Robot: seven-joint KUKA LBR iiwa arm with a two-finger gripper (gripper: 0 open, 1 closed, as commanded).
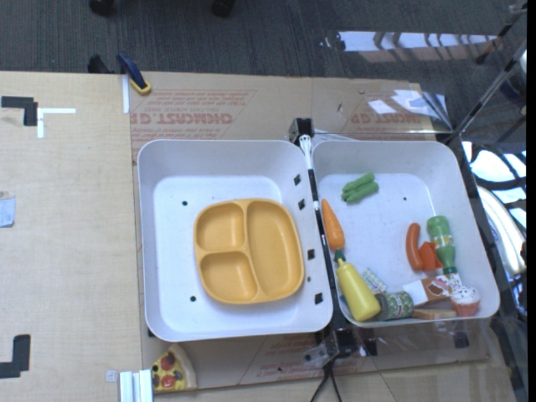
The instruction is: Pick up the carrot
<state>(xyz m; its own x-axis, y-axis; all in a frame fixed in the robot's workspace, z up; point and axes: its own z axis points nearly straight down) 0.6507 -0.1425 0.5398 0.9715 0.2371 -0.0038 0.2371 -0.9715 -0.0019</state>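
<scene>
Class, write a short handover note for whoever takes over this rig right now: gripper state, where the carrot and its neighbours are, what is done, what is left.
Gripper: nothing to report from this view.
Carrot: lies in the right bin, against its left wall, leafy end towards the yellow bottle just below it. Green beans lie above it, apart.
Left bin: holds the yellow divided plate.
Done: nothing; the carrot is not yet picked.
Left: reach in, grasp the carrot, lift it.

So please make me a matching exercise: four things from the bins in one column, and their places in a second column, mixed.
Things:
1. carrot
2. plate
3. green beans
4. mustard bottle

Places:
A. left bin, in the middle
B. right bin, front left corner
C. right bin, along its left wall
D. right bin, near the back

Pairs: 1-C, 2-A, 3-D, 4-B
</scene>
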